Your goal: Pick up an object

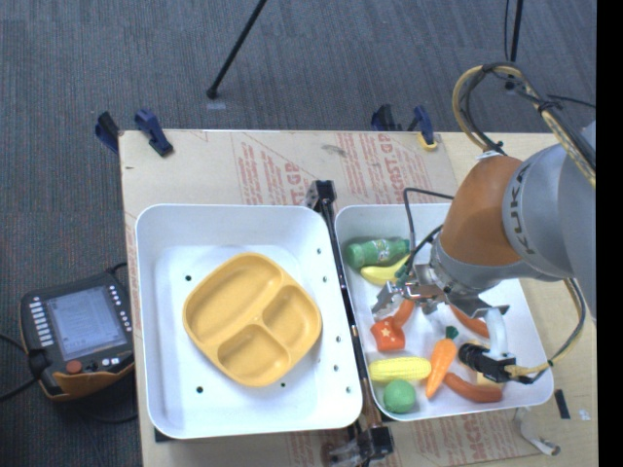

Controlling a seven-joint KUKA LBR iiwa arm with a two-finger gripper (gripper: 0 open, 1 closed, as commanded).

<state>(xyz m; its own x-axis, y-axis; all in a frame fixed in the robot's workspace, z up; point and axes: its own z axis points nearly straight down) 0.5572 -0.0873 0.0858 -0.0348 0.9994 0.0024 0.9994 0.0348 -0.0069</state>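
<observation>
Hovering claw, seemingly spread, over red pepper, right bin

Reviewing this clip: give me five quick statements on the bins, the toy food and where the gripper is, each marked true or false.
1. The yellow divided plate lies in the left bin. True.
2. The gripper is over the left bin. False: it is over the right bin, among the toy food.
3. The green bottle lies near the right bin's far left corner. True.
4. The corn cob sits on the yellow divided plate. False: it lies in the right bin, just above the green ball.
5. The orange carrot lies outside both bins on the bench. False: it is inside the right bin, right of the corn cob.
</observation>
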